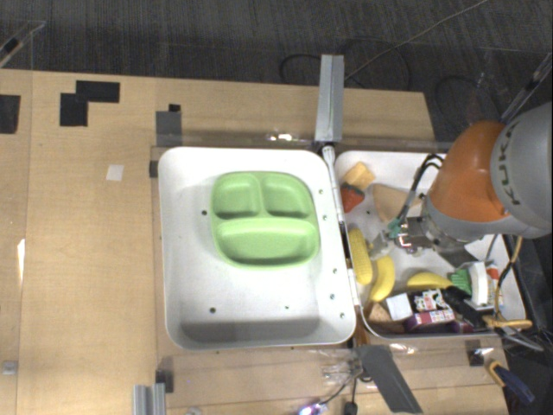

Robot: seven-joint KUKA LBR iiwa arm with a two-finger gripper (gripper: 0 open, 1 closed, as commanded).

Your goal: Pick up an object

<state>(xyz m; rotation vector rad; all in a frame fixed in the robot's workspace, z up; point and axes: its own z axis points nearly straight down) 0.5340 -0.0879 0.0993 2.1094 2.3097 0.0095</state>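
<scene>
The arm is hanging low over the right bin [518, 294], its gripper [403, 234] hovering just above the bananas [373, 271], likely lining up a grab. Can't tell its grip state. The green divided plate [263, 216] is sitting alone in the left bin [186, 258].

The worktop [78, 258] looks like pale matt wood. Both white bins [186, 318] seem smooth plastic with a soft sheen. The green divided plate [263, 219] looks like glossy plastic. A brushed metal bar [330, 98] stands at the worktop's far edge.
</scene>
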